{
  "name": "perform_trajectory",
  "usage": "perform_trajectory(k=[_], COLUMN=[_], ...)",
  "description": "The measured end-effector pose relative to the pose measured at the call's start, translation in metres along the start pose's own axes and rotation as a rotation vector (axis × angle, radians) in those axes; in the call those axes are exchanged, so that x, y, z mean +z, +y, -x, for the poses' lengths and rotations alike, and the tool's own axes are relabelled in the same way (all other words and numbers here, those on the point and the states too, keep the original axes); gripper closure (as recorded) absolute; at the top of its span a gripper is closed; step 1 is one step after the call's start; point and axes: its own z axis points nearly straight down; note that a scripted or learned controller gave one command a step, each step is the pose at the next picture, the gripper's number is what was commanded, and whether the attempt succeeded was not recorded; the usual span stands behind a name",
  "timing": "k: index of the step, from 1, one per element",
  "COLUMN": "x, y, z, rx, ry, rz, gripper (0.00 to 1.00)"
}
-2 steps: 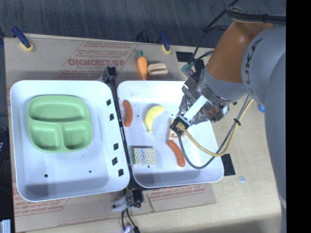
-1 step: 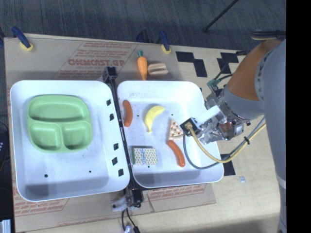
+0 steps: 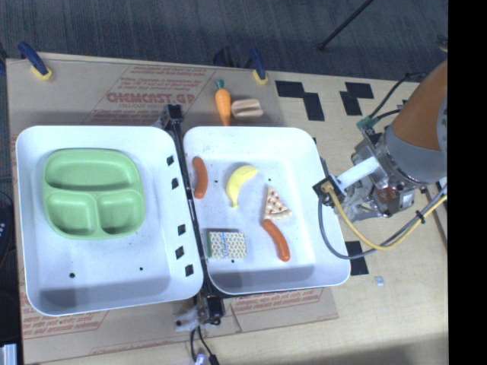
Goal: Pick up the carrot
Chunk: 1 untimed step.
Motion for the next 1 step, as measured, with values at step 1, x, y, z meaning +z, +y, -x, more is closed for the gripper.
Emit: perform_trajectory(k=[1], x=[-0.0667], y=[0.0313], z=[0.0084], rx=[-0.035], ry=[0.000], rz=[0.001], gripper=[1.00])
